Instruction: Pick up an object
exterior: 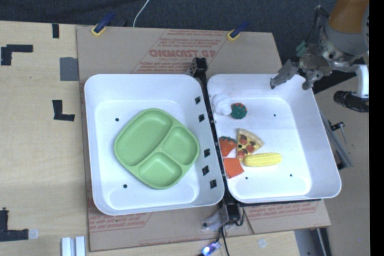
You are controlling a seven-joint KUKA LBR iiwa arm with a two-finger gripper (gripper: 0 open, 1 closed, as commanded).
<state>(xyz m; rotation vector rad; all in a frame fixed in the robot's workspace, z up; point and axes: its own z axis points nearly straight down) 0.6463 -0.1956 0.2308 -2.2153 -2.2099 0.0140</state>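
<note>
Above the right bin's (312, 129) far corner the jaws (291, 78) hang spread and empty, well apart from the clustered corn (262, 159) and pizza slice (248, 141), so a descent could pinch two toys.

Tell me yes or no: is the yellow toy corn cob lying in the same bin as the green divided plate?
No. The yellow toy corn cob lies in the right white bin, while the green divided plate sits in the left white bin.
</note>
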